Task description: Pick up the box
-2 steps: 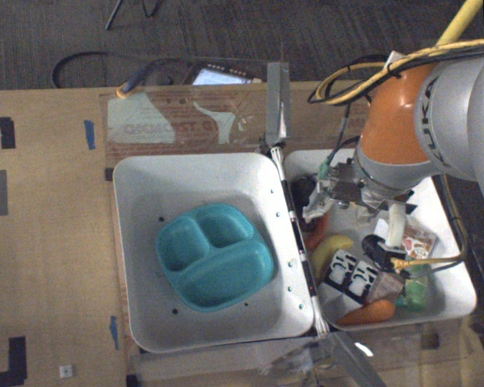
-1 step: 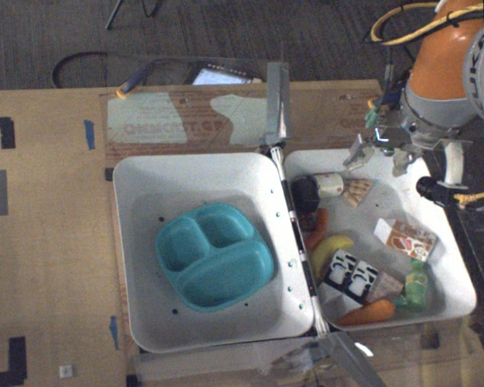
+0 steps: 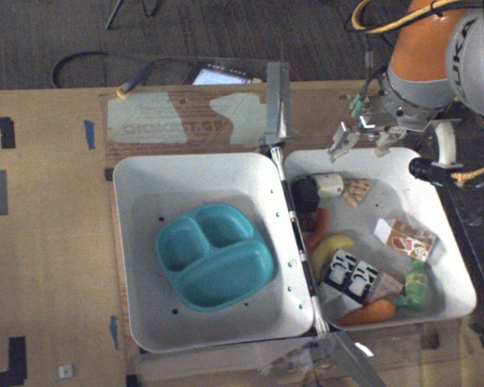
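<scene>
Gripper point(image 3: 361, 140) seen upper right, above far rim of right bin point(image 3: 451, 242), fingers spread, nothing between them. Box point(image 3: 409, 240) lying right of centre in that bin.

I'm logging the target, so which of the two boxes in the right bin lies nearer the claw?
The small white and red-brown carton by the bin's right wall; the black-and-white patterned box lies lower, beside the yellow banana.

divided tray point(image 3: 215, 255) in left bin point(image 3: 136, 186), box point(image 3: 409, 240) in right bin point(image 3: 450, 218), pincer point(image 3: 361, 142) above its far edge
</scene>
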`<state>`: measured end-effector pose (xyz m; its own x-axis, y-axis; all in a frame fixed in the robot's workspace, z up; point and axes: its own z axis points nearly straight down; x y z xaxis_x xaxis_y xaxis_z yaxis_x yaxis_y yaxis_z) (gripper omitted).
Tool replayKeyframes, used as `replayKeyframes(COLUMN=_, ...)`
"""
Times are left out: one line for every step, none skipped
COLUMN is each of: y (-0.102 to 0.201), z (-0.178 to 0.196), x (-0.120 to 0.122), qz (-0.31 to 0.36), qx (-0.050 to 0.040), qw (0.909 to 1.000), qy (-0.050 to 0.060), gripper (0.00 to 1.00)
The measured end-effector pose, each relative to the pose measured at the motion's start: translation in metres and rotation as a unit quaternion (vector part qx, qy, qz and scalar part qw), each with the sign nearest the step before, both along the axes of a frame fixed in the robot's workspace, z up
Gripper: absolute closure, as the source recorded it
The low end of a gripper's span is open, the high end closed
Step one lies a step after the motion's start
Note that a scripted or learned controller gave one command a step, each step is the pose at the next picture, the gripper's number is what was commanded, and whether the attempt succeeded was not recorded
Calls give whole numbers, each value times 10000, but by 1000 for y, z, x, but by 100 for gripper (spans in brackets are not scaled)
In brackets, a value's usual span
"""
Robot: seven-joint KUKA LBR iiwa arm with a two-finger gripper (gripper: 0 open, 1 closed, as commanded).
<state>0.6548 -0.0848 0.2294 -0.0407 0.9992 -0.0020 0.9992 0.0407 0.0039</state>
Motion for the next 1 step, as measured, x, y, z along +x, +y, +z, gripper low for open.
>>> replayKeyframes(y=130, z=-44, x=-4, qz=-344, qx=14, qw=9994, qy=26, gripper=0)
